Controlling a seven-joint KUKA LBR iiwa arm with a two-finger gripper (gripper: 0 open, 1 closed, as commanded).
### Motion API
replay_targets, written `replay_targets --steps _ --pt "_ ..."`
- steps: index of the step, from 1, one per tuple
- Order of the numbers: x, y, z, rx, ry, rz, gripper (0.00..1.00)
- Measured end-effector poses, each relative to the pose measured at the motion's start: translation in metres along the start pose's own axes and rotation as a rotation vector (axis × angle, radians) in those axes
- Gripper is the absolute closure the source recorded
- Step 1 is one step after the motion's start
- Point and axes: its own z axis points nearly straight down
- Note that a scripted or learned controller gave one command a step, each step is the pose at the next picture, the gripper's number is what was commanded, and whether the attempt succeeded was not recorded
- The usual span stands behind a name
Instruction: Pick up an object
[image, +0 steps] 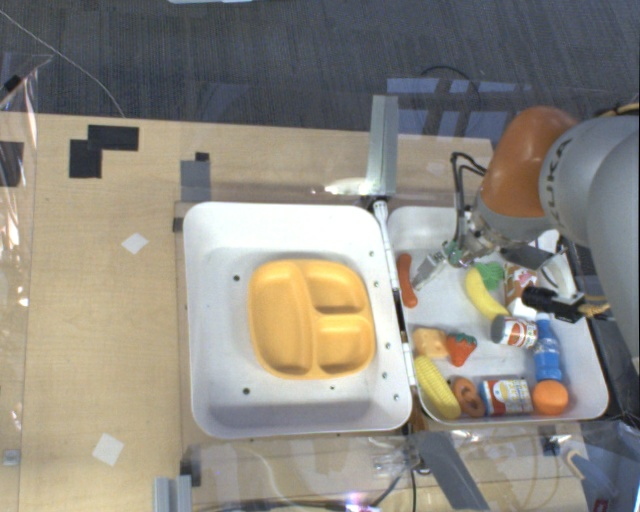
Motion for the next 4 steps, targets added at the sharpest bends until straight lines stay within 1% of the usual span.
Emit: replay_targets --steps 1,2,3,4 --pt "-0.039 0.01 -0.001 0.017 0.026 -0.336 0.0" --pt "-0.041 -0.007 0.0 -0.001 -0.001 -0.652 0.0" --pt "-0.003 -0.023 -0.001 -0.002 0.0 -0.477 0.0" --pt "0.034 -0.035 -0.002 -0.002 -0.001 -0.49 0.0"
